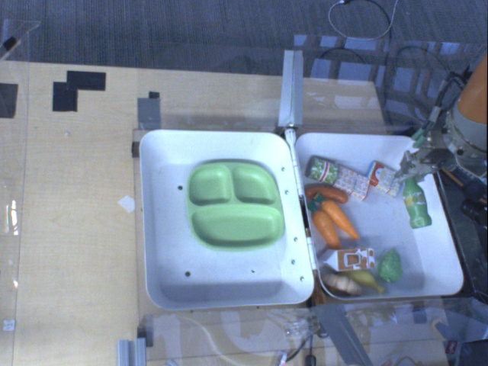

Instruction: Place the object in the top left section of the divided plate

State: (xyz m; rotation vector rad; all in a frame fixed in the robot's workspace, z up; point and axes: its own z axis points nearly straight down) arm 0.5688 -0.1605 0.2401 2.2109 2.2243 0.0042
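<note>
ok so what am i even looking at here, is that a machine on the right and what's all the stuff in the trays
One camera looks down at a slant on a bench with two white bins. The grey and orange shape at the right edge is a robot arm; its gripper hangs over the right bin, above a green bottle. Whether it holds anything is unclear. That bin also has toy food: carrots, a carton, a banana, a green vegetable and packets. The left bin holds a green divided plate, where one item is meant to go.
</note>
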